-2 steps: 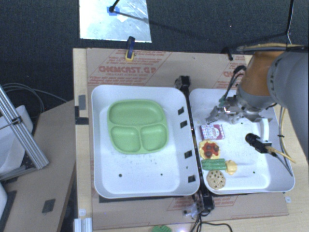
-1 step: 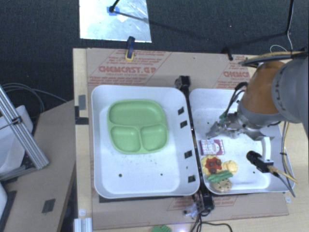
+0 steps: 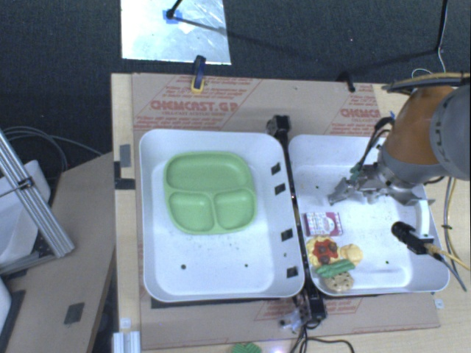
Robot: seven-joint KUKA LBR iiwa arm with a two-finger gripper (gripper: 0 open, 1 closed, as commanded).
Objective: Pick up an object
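My gripper hangs low over the upper middle of the right bin, its grey fingers pointing left, with nothing visible between them. Below it lies a small white packet with pink print. Further toward the front left corner of that bin sit a red toy food piece, a yellow piece, a green piece and a tan cookie-like piece, bunched together. The packet is about a finger length below the gripper tips.
The left bin holds a green three-compartment plate. A black divider with clips runs between the bins. A black part of the arm sticks out over the right bin's right side. Cables trail at the right edge.
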